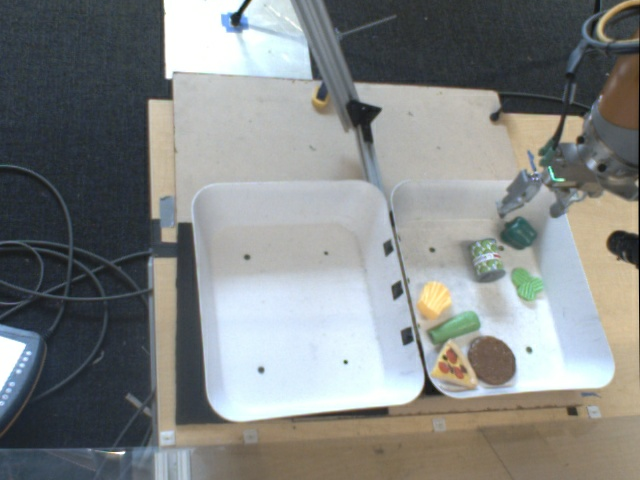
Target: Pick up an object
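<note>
Just below the fingers [540, 197], dark-green object [518, 232].

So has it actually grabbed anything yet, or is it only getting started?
Nothing looks picked up yet. The gripper hovers over the right bin, near the dark green object, with nothing visible between its fingers. The can, pizza slice and other toys lie in the bin. Grabbing and lifting remain.
</note>
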Motion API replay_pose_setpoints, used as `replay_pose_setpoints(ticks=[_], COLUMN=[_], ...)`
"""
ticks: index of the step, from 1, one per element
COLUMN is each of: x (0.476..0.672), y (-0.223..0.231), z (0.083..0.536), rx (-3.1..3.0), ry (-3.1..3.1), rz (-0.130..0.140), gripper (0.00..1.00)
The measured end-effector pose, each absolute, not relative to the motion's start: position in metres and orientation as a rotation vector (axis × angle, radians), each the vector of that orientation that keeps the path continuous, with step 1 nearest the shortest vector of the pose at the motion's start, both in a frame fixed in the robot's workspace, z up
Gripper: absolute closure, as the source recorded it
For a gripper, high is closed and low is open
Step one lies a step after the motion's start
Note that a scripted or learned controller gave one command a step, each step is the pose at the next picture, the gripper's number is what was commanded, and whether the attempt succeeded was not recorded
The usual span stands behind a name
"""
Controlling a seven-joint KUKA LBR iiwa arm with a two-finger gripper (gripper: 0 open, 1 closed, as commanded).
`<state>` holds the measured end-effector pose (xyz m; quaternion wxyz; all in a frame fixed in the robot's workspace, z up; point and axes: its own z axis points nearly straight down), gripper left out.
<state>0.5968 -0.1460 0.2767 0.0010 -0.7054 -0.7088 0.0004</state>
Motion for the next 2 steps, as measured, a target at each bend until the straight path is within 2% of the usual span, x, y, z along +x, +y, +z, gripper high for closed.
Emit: replay_pose_setpoints(ticks=[1,2], x=[0.597,0.602], y=[-0.146,-0.137], z=[0.279,0.229], rx=[-2.217,-2.213], ry=[-2.228,-2.227], rz=[-0.002,0.002], gripper=[0.0,0.0])
